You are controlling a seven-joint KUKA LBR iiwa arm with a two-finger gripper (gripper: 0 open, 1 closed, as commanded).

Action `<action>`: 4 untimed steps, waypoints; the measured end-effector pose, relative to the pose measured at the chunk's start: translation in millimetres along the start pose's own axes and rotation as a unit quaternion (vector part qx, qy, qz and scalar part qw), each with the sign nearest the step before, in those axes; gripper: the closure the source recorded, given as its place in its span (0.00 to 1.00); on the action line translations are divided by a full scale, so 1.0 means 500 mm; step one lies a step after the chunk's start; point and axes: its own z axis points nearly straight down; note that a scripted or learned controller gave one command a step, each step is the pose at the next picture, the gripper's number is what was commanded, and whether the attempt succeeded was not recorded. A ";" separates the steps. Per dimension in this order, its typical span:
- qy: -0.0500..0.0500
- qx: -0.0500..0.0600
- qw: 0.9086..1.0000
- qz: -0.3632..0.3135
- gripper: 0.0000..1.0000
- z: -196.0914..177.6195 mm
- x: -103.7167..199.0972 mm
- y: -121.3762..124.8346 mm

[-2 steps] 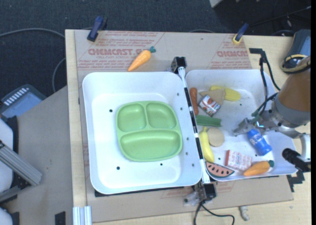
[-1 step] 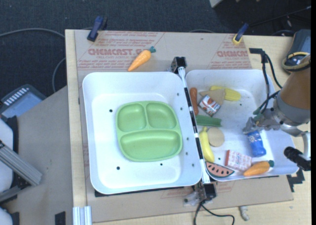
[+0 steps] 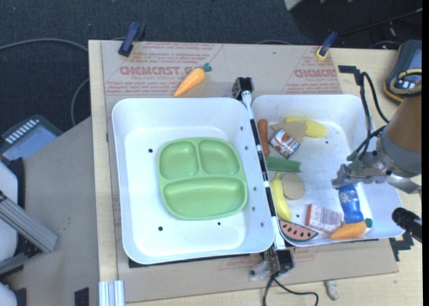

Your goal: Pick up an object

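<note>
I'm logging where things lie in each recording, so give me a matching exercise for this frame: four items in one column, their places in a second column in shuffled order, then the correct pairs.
Items:
1. green divided plate
2. toy carrot
3. watermelon slice
4. blue bottle

Places:
A. on the bench board behind the left bin
B. near front corner of the right bin, by the divider
C. middle of the left bin
D. right bin, just below the gripper

Pairs: 1-C, 2-A, 3-B, 4-D
</note>
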 end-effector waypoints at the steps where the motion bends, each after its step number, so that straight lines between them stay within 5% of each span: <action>1: -0.001 -0.001 1.000 0.000 1.00 -0.121 0.066 0.085; 2: -0.001 -0.001 1.000 0.000 1.00 -0.130 0.137 0.229; 3: 0.000 0.000 1.000 -0.001 1.00 -0.140 0.264 0.196; 4: 0.000 0.000 1.000 0.000 0.00 -0.141 0.264 0.196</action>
